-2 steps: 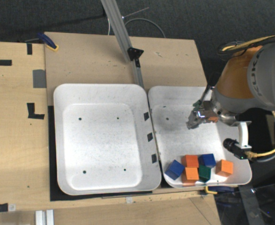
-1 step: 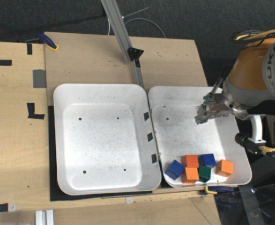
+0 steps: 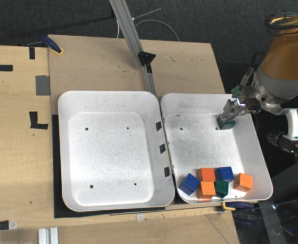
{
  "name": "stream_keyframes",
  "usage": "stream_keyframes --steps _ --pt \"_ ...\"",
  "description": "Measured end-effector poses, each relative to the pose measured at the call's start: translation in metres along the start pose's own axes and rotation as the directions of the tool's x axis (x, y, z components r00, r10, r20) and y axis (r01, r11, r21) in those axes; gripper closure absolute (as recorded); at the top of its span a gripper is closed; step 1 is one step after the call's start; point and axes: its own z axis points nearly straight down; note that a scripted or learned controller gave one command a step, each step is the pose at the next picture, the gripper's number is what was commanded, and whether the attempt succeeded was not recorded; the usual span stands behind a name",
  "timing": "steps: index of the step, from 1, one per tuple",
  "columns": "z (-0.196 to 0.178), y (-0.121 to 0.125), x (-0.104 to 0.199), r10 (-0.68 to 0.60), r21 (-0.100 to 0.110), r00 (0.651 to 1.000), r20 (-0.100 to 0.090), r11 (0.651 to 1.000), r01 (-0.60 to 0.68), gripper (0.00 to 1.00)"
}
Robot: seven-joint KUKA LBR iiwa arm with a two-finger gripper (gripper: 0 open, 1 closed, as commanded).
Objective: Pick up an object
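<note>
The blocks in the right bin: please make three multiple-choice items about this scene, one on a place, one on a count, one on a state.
1. Where in the right bin do the blocks lie?
A. far edge
B. near edge
C. middle

2. How many orange blocks are there?
A. one
B. three
C. five

3. Where is the claw?
A. over the left bin
B. over the right bin's far part
C. touching the blocks

Answers:
1. B, the blocks cluster at the near rim.
2. B, orange ones sit at and.
3. B, the claw is near the far right corner, apart from the cluster.
</note>
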Motion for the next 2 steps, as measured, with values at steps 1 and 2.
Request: stream_keyframes --steps 1,2 --pt "-0.029 0.001 0.0 0.0 0.003 1.0 -0.001 1.0 0.0 1.0" --pt "-0.009 0.009 0.053 -0.005 0.007 1.0 -0.003 1.0 0.005 1.0"
